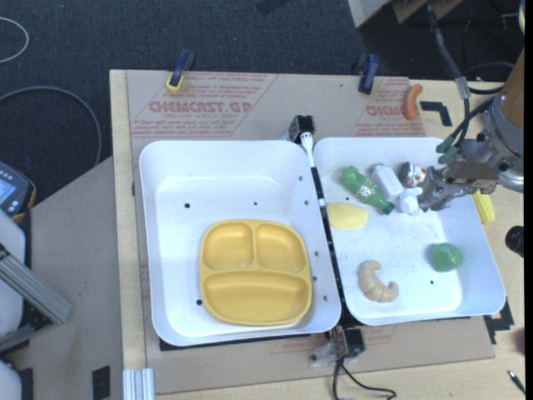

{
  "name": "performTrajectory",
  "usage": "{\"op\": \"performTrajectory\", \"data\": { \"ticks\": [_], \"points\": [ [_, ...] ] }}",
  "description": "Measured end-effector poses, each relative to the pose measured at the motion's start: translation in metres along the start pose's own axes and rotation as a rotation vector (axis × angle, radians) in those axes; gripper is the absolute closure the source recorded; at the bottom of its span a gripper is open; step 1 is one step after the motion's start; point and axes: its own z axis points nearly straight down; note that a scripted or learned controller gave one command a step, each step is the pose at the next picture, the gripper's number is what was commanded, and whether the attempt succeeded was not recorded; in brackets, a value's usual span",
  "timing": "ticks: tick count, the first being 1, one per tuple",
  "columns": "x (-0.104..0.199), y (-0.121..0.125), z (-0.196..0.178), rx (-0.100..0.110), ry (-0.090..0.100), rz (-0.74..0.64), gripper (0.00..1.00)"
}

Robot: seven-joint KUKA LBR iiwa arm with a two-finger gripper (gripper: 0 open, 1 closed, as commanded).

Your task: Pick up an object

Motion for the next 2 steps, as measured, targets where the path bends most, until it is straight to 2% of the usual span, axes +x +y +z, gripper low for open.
{"op": "performTrajectory", "data": {
  "ticks": [1,2],
  "points": [
    [-0.031,-0.001,-0.185,-0.039,-0.006,0.002,1.00],
    [-0.004,0.002,0.011,0.002,0.000,0.000,1.00]
  ]
}}
